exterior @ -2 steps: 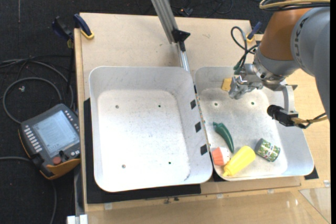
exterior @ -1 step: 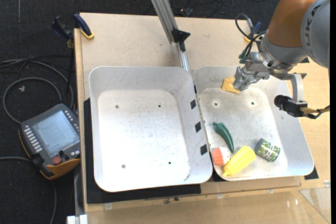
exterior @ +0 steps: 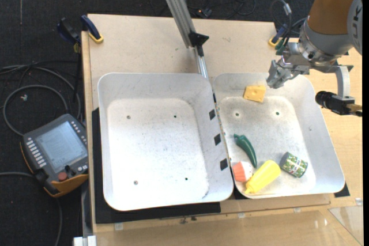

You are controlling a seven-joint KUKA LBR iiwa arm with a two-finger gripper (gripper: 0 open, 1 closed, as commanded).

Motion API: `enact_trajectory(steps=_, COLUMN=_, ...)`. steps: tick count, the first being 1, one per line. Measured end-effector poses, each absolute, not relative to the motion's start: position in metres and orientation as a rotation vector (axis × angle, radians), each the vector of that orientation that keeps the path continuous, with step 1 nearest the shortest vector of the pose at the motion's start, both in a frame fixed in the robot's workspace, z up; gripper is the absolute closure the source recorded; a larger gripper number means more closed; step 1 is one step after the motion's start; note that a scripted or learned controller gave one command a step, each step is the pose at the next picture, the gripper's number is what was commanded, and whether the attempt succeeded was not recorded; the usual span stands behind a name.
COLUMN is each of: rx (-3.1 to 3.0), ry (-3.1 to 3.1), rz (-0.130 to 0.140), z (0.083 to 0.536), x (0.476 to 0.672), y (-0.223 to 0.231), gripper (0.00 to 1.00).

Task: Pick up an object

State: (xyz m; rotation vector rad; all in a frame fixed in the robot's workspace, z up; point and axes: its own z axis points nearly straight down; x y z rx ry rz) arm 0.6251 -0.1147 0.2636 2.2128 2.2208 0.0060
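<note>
In the right bin (exterior: 320, 141) lie a yellow cheese-like wedge (exterior: 255, 93) near the back edge, a green chili pepper (exterior: 247, 148) in the middle, a yellow block (exterior: 263, 176) and a small red-and-white item (exterior: 241, 170) at the front left, and a green can (exterior: 294, 165) at the front right. My gripper (exterior: 275, 78) hangs over the bin's back edge, just right of the yellow wedge and slightly above it. Nothing shows between its fingers.
The left bin (exterior: 109, 124) sits beside the right one. A slanted metal pole (exterior: 179, 8) rises behind the bins. Clamps (exterior: 89, 29) stand at the bench's back corners. A teach pendant (exterior: 55, 150) lies on the floor at left.
</note>
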Motion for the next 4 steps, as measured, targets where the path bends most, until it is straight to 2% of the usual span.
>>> enact_trajectory(steps=1, rx=2.215, ry=2.23, rz=0.001, z=0.247, x=0.622, y=-0.062, gripper=1.0)
enact_trajectory(steps=3, rx=2.213, ry=2.232, rz=0.0, z=0.225, x=0.629, y=0.045, gripper=1.0)
enact_trajectory(steps=4, rx=2.215, ry=2.231, rz=0.0, z=0.227, x=0.621, y=0.09, gripper=1.0)
